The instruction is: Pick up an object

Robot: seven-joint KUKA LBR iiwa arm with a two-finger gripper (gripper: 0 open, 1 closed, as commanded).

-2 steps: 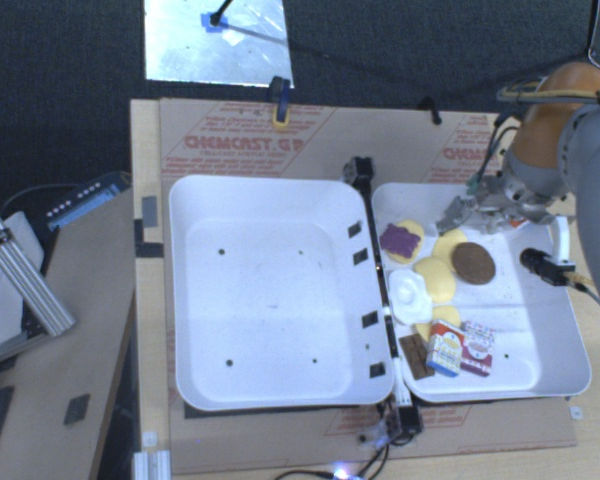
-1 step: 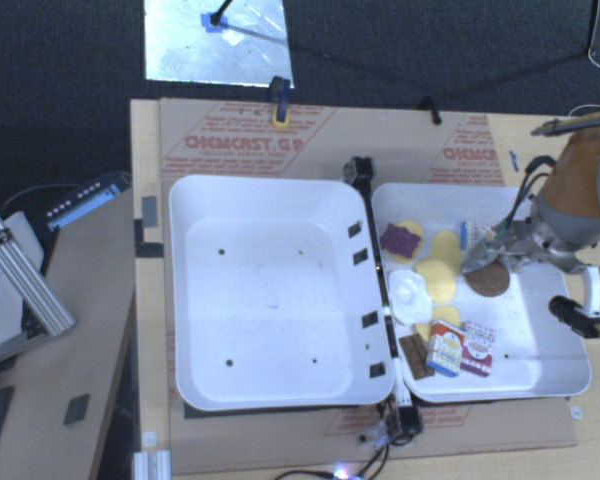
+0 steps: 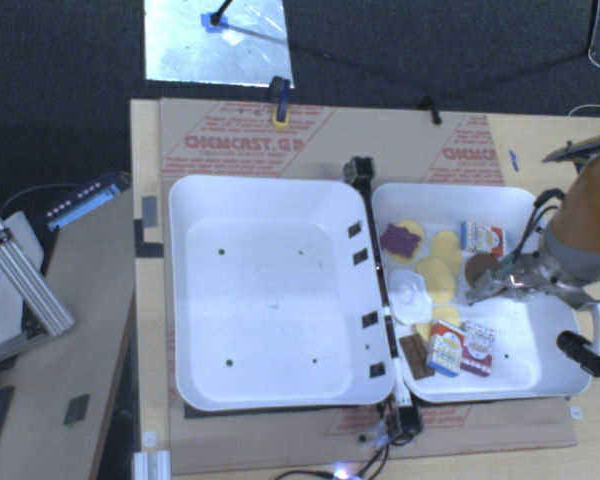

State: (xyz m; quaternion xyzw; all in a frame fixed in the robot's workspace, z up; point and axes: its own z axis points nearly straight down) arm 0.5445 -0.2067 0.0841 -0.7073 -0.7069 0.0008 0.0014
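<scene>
— Reaching into the right-hand shallow white plastic bin (image 3: 525, 203), the grey two-finger gripper (image 3: 483, 286) hangs low over the heap; whether it is spread or pinched I cannot tell, and nothing shows held in it.

— What sits nearest it?

— A small brown rounded object (image 3: 479, 267), touching or just beside the tip (hard to say which). Beyond that, away from the gripper toward the bin's left wall, lie pale yellow rounded pieces (image 3: 442, 265), a white round cup-like thing (image 3: 409, 294) and a purple-and-yellow lump (image 3: 402, 238). A white carton with blue and red print (image 3: 481, 236) lies just behind the gripper, and a red-and-white printed box (image 3: 447, 349) in front of it.

— How to do it well?

— I'd judge: centre on the brown object, come straight down, close squarely, lift slowly so the neighbours aren't dragged.
</scene>
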